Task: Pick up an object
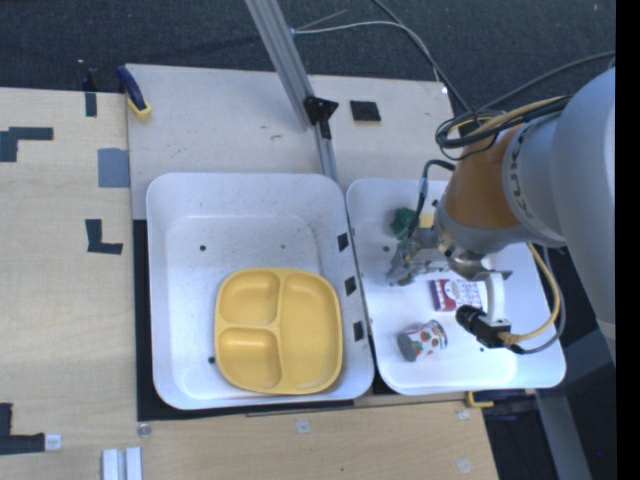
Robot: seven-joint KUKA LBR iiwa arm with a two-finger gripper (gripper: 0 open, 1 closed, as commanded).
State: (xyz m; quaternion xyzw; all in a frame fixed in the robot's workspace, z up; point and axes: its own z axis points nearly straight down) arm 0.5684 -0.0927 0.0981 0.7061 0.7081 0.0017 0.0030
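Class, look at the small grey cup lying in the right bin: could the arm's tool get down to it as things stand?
Probably yes: the grey cup lies alone on open bin floor, nothing over it, with the tool just above.

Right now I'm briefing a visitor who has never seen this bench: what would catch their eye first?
Probably the yellow divided plate, lying flat in the left bin toward its near edge. Next, the grey arm with its orange band reaching over the right bin, above a red-and-white packet, a green item and a small tipped cup.
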